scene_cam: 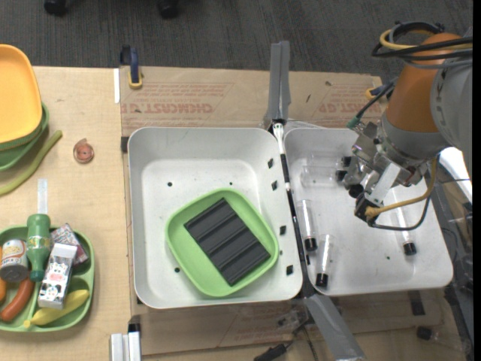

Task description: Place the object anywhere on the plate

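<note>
Gripper over the right bin, nothing visibly grabbed

Camera view: the gripper (355, 180) hovers over the right bin (432, 277), and I can't tell if it's open or closed. The likely target, I'd guess, is a clear black-capped tube (306, 220) lying apart at its 8 o'clock. I'd line up across the tube, drop straight down, then head for the green plate (179, 235) at 9 o'clock.

Dark carpet floor (225, 21), pale wooden bench (83, 111)

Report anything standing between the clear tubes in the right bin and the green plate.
The bins' adjoining walls rise between the clear tubes and the green plate. A black ridged slab covers the plate's middle, leaving mostly its rim bare. Nothing visible lies between the pincer and the tubes.
</note>
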